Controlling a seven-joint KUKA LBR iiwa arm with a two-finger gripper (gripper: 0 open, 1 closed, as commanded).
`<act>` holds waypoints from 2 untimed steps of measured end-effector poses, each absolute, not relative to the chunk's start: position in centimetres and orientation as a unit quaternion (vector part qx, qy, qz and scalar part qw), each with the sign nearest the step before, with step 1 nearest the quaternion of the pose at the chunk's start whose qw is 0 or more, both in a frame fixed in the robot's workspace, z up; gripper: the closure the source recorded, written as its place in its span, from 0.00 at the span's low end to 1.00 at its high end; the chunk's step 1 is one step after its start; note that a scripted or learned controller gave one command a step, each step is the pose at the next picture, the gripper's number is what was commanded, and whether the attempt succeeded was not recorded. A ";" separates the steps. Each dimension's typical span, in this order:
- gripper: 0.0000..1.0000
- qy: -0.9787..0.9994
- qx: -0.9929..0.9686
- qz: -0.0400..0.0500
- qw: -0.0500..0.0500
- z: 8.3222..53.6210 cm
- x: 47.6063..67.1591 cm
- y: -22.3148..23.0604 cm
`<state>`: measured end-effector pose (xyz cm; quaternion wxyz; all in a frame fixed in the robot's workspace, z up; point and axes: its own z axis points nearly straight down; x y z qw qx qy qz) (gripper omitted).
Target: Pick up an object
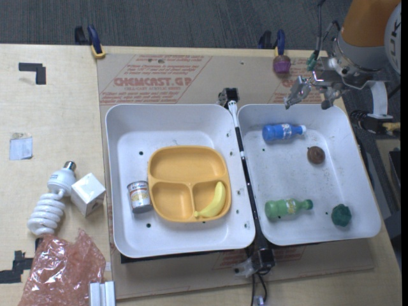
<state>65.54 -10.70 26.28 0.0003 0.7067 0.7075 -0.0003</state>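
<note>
The right bin [357, 222] holds a blue bottle [283, 132] lying near its far edge, a small brown ball [315, 155], a green bottle [287, 208] lying near the front, and a dark green lump [341, 215] at the front right. In the left bin [121, 171] a yellow divided plate [185, 171] carries a banana [215, 203], and a small tin can [138, 196] stands beside the plate. My gripper [312, 94] hangs above the far edge of the right bin, open, with nothing between its fingers.
A purple object [282, 64] lies on the board behind the right bin. Left of the bins sit a spiral light bulb [50, 203], a white cube [88, 194] and a crumpled pink bag [60, 273]. Clamps [95, 43] hold the board's far edge.
</note>
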 end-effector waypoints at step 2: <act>0.00 0.707 0.708 0.000 0.000 9.2 56.8 -12.0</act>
